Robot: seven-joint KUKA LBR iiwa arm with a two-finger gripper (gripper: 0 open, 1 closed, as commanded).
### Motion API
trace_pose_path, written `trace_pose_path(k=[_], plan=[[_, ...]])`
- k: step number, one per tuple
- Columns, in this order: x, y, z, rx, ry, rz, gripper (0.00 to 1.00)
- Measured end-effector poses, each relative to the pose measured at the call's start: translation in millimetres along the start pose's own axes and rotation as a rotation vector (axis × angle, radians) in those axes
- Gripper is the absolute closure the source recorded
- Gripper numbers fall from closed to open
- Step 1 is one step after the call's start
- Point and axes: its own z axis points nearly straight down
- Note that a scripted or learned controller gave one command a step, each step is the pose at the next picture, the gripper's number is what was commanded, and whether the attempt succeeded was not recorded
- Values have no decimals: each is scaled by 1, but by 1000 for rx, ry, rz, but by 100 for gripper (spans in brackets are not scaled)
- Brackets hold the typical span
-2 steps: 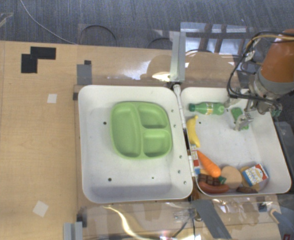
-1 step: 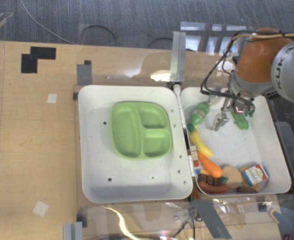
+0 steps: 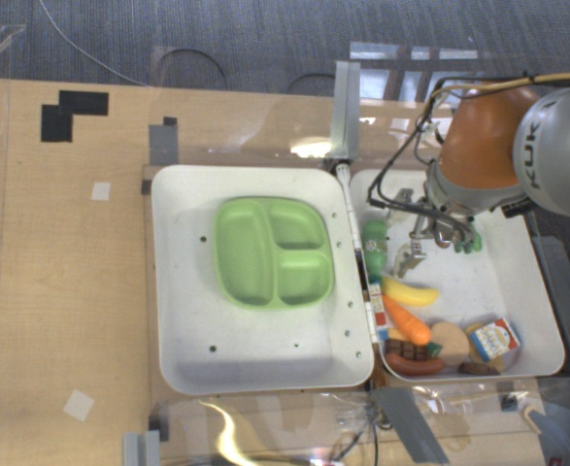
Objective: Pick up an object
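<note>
Jaws (image 3: 411,257): hang low over the right bin (image 3: 518,289), in its upper-left part. Tips too small and cluttered to read; cannot tell whether open or closed. Nothing seen between them.

Landmark: banana (image 3: 411,293).
- Jaws just above the banana, apart from it as far as the view shows.
- Green item (image 3: 375,244) up and left of the banana, close against the bin's left wall, beside the jaws.
- Carrot (image 3: 407,322) just below the banana, angled, near touching it.
- Tan round piece (image 3: 449,339) down and right of the banana, beside the carrot.
- Small box (image 3: 493,340), white with red and blue print, further right of that, near the bin's lower-right corner.
- Dark sausage-like item (image 3: 416,363) below the carrot, along the bin's bottom edge.

Open room: objects crowd the lower-left and bottom edge of the right bin. The floor right of the banana is bare out to the right wall. Arm (image 3: 518,149) with orange band covers the upper right.

Left bin (image 3: 255,280): well left of the banana, past the shared wall. It holds a green divided plate (image 3: 270,252) near centre, with white floor bare on all sides of the plate.

Desk (image 3: 61,289): bare wood left of the bins.
</note>
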Motion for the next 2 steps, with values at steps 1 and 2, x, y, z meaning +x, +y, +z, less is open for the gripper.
trace_pose_path(k=[1,2], plan=[[56,-20,-2,0,-4,68,0],[88,4,-3,1,-8,104,0]])
